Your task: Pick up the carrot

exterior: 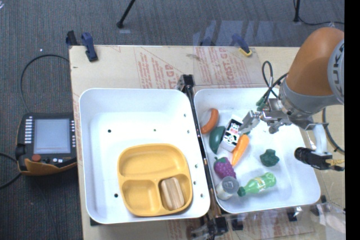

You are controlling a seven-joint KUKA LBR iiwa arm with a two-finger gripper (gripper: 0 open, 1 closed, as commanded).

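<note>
The orange carrot (240, 149) lies slanted in the middle of the right bin (301, 191), its top end against a small white carton with black spots (231, 134). My gripper (261, 124) hovers just up and right of the carrot, over the bin's upper middle. It is open, with nothing between its fingers. One fingertip (248, 123) is close to the carton's upper right corner. The carrot rests on the bin floor, apart from the gripper.
Around the carrot lie an orange sausage (210, 120), a dark green vegetable (216, 139), purple grapes (224, 166), a grey can (226, 187), a green bottle (259, 184) and a broccoli piece (269, 158). The left bin (101, 121) holds a yellow divided tray (153, 177) with a bread piece (172, 192).
</note>
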